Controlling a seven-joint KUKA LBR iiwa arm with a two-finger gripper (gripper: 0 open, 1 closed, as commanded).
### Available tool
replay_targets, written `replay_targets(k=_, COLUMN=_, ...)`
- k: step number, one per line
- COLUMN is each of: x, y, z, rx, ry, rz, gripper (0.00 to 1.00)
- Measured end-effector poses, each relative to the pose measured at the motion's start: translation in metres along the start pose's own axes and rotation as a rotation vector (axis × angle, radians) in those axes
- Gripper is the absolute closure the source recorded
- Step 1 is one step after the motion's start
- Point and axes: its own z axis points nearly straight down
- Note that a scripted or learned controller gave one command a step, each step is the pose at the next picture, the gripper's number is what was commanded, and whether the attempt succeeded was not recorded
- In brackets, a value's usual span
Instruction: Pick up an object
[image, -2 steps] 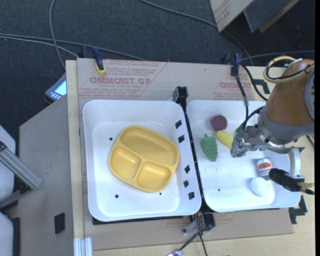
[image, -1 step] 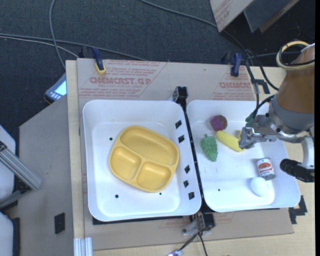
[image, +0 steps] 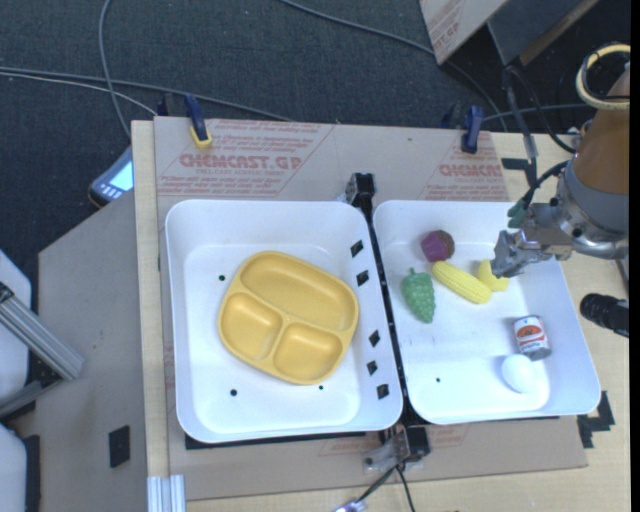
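Observation:
The right bin (image: 470, 395) holds a dark purple fruit (image: 436, 244), a yellow corn cob (image: 461, 283), a green bunch of grapes (image: 420, 296), a small yellow piece (image: 493, 279), a small can with a red label (image: 531, 336) and a white egg (image: 520, 374). My gripper (image: 506, 258) reaches in from the right and hangs low over the bin's upper right part, directly above the small yellow piece and just right of the corn cob. The grey wrist hides the fingertips.
The left bin (image: 200, 330) carries a yellow divided plate (image: 288, 316). A black divider with clips (image: 372, 290) separates the bins. Cardboard sheeting lies under both, held by blue and yellow clamps (image: 197, 124) at the back. Cables run over the dark floor.

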Motion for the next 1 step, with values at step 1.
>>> replay_targets(k=1, x=0.053, y=0.027, z=0.017, rx=0.004, ry=0.002, rz=-0.005, gripper=1.0)
